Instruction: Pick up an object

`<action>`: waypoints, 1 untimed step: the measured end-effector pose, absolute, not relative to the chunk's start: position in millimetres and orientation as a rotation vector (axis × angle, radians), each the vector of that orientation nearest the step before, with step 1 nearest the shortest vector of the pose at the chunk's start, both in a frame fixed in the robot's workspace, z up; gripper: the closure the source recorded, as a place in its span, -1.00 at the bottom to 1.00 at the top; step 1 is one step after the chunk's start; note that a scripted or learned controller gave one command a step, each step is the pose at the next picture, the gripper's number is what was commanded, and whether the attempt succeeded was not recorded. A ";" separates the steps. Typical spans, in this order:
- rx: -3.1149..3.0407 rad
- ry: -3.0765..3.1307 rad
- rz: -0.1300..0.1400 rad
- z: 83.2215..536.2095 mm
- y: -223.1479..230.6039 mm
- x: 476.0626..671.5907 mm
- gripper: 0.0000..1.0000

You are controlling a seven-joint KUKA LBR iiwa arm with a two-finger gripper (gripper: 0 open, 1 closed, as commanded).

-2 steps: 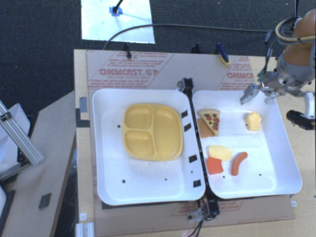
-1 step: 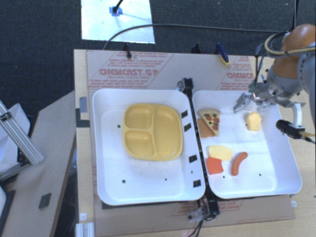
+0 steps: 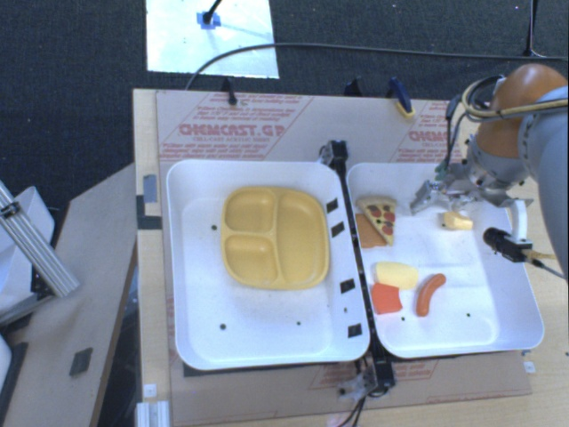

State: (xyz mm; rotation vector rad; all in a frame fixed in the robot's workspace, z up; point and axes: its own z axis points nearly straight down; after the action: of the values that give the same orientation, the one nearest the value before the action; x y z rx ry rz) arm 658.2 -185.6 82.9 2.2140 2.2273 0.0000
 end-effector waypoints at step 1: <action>2.207 2.227 0.004 97.0 -185.9 660.0 1.00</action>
State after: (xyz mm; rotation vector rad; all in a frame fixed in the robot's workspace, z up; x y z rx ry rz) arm 660.0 -185.9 97.0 2.2072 2.2269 0.0038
